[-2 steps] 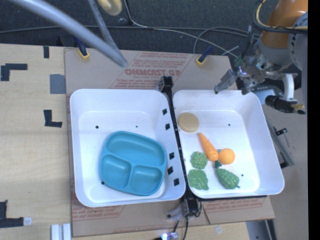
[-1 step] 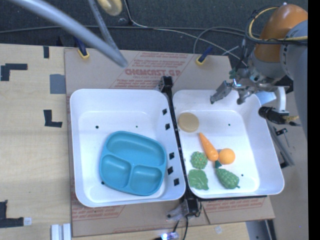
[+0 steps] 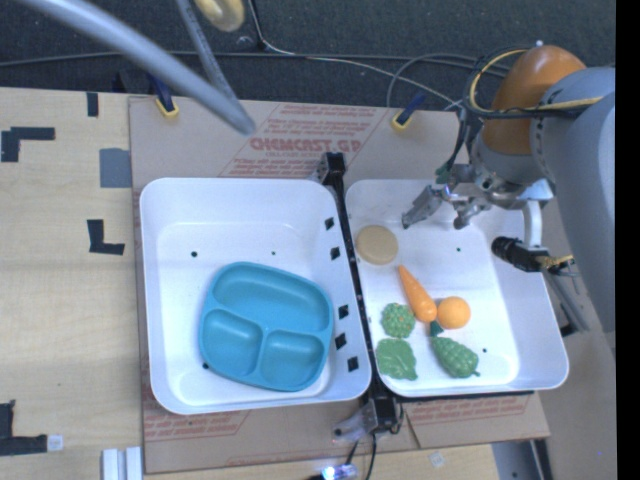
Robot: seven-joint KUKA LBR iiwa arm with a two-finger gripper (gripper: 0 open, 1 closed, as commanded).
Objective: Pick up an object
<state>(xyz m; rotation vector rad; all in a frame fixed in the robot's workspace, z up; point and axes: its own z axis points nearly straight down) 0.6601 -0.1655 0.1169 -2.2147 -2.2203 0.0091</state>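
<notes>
White right bin (image 3: 520, 368), arm (image 3: 560, 98) above

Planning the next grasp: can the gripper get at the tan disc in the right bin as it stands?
Probably yes. The gripper hovers over the right bin, open, and the tan disc lies flat just beside it with nothing on top; the carrot lies close by.

Gripper (image 3: 436, 211) hangs over right bin (image 3: 520, 298), fingers spread, nothing between them. Tan disc (image 3: 377, 244) just below-left. Carrot (image 3: 416, 293) touches orange ball (image 3: 453, 313); three green pieces near front. Left bin (image 3: 170, 228) holds blue divided tray (image 3: 265, 326).
</notes>
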